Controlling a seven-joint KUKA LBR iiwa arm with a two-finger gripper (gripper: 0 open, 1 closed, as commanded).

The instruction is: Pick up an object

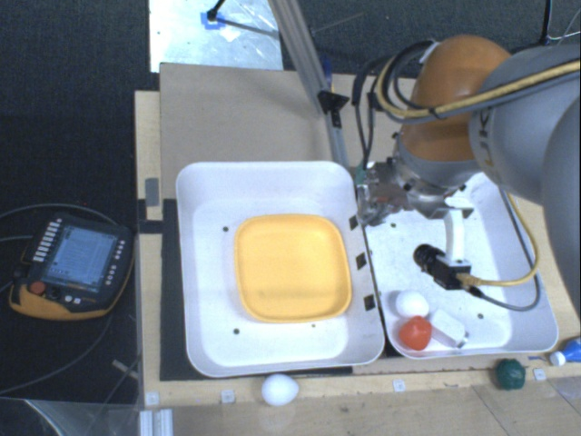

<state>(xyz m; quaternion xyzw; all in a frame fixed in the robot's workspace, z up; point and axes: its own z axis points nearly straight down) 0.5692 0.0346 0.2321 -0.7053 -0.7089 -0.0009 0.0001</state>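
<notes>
Lying below the pincer [374, 205]: red ball [416, 332], apart.

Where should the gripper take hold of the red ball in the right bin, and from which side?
Best taken from straight above, closing across the middle of the red ball. It lies near the front rim of the right bin, a white ball touching or nearly touching it behind and a white block close on its right. The left-right line looks tight, so a diagonal closing direction probably suits better.
</notes>
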